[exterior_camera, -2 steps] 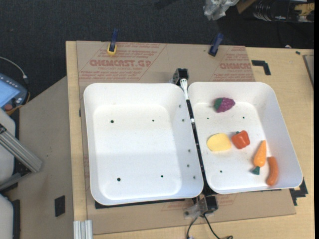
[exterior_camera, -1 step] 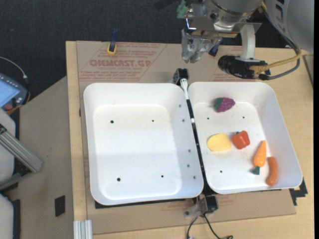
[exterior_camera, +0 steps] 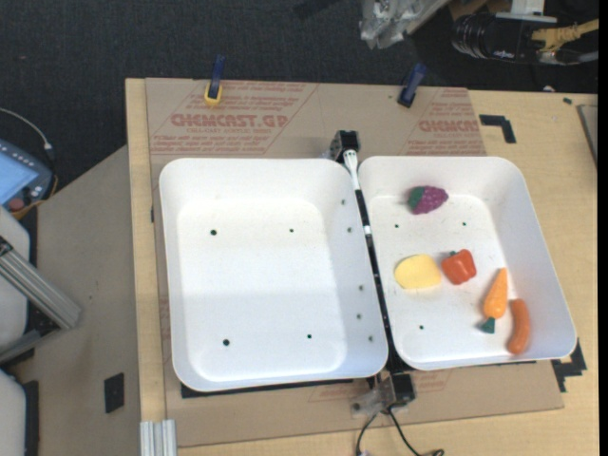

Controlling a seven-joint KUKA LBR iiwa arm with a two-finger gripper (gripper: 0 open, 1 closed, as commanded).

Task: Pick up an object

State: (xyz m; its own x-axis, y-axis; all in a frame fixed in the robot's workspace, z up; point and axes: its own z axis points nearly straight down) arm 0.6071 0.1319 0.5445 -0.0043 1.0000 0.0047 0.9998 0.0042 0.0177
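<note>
1. From my remote seat I saw the gripper (exterior_camera: pixel 388 17) at the top of the camera view, above the far edge of the bench and well apart from both bins; it was blurred, and I could not tell its state
2. The right bin (exterior_camera: pixel 532 226) held all the objects, and nothing was between the gripper and any of them
3. A purple grape bunch (exterior_camera: pixel 427 199) lay toward the bin's far side, alone, near the middle of its width
4. A yellow rounded piece (exterior_camera: pixel 418 273) sat near the bin's centre, with a red pepper (exterior_camera: pixel 459 266) touching or just beside it on its right; I could not tell which
5. An orange carrot (exterior_camera: pixel 494 297) with a green tip lay tilted near the right wall, and an orange-red sausage-shaped piece (exterior_camera: pixel 518 326) lay just beside it, closest to the near right corner
6. The left bin (exterior_camera: pixel 180 255) stood against the right one, the two rims meeting along a dark strip down the middle
7. Both bins rested on a brown cardboard sheet (exterior_camera: pixel 285 112) with red lettering, held by a yellow clamp (exterior_camera: pixel 215 87) and a blue clamp (exterior_camera: pixel 411 85) at its far edge
</note>
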